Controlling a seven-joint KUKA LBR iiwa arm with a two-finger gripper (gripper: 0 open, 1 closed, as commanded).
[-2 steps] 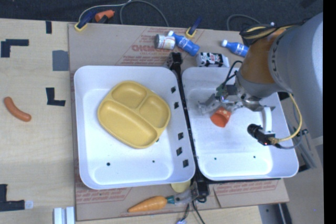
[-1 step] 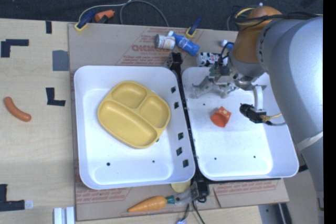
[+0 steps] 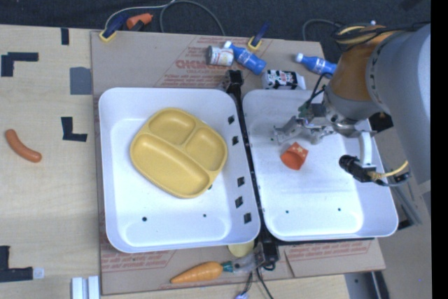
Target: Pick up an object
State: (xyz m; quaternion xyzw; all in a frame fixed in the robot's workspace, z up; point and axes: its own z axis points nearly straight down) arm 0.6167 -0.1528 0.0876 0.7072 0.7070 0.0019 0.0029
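Gripper [image 3: 287, 131] low over the right bin [image 3: 322, 220].
Whether its jaws are open or closed cannot be told; the orange object [image 3: 295, 155] lies just below it on the bin floor, with the yellow divided plate [image 3: 179, 152] in the left bin [image 3: 168, 231].

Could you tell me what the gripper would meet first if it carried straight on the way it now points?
Probably the right bin floor just left of the gripper; the orange object sits slightly below that line. Depth is unclear.
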